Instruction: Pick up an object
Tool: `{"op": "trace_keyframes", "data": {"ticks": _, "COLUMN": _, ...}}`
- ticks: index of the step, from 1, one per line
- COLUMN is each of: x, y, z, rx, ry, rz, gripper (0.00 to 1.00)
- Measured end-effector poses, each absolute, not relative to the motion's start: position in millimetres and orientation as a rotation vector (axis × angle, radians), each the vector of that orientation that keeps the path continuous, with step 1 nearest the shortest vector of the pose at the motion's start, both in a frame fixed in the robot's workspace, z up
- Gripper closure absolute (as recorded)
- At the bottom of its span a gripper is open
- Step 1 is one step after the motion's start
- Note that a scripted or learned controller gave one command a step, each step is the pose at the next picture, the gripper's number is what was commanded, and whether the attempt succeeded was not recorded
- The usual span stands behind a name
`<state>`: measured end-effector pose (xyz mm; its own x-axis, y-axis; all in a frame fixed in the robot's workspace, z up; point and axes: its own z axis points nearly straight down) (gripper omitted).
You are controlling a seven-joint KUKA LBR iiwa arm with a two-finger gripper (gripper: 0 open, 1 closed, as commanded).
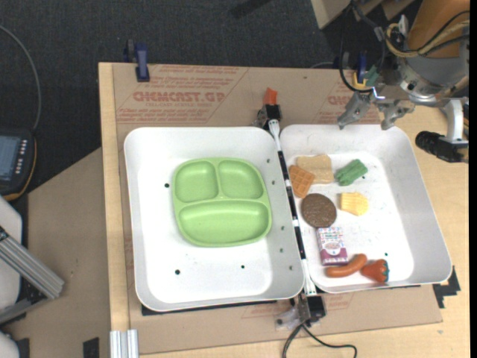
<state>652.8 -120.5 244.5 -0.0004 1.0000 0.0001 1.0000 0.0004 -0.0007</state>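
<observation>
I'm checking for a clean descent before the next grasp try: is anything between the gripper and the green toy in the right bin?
Nothing visible blocks it. The gripper, fingers spread, hangs over the right bin's far rim. The green toy lies just nearer the camera with bare bin floor around it; its closest neighbour, the bread slice, sits to its left, apart.

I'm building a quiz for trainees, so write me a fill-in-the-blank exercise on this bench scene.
1. The green divided plate lies in the ____ bin of the camera view.
2. The gripper hangs over the far edge of the ____ bin.
3. The plate has ____ compartments.
4. The round brown cookie lies just beyond the ____ carton.

Missing words: left; right; three; pink
</observation>
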Motion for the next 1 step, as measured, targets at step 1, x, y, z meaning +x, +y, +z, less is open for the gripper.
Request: {"op": "trace_keyframes", "data": {"ticks": 1, "x": 614.4, "y": -139.2, "z": 167.0, "rx": -2.219, "ry": -2.214, "rz": 0.008, "gripper": 0.00}}
